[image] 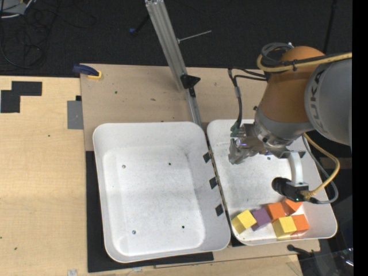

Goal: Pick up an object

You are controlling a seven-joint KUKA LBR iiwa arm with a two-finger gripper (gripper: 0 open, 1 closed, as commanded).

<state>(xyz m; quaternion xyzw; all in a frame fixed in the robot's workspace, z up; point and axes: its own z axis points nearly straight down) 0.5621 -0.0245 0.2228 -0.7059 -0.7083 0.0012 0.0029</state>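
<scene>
A: One gripper [237, 152] hangs over the right bin [251, 197], near its back left part. It sits at the end of the big grey arm [322, 105], which comes in from the right and has an orange band [286, 94] above the wrist.

B: Is the gripper holding a block?

A: I see no block at its tip. I cannot tell if it is apart or together; that part is too small and blurry.

B: Where are the blocks?

A: They lie in a bunch at the front of the right bin, well apart from the gripper. The yellow block [244, 219] is on the left. The purple block [261, 217] touches it. The orange block [278, 209] comes next, with another yellow block [283, 227] in front of it.

B: And past that bin?

A: The left bin [115, 154] sits just beside it. Both rest on the tan tabletop [132, 94]. A long silver bar [169, 42] leans up from between the bins toward the back
</scene>
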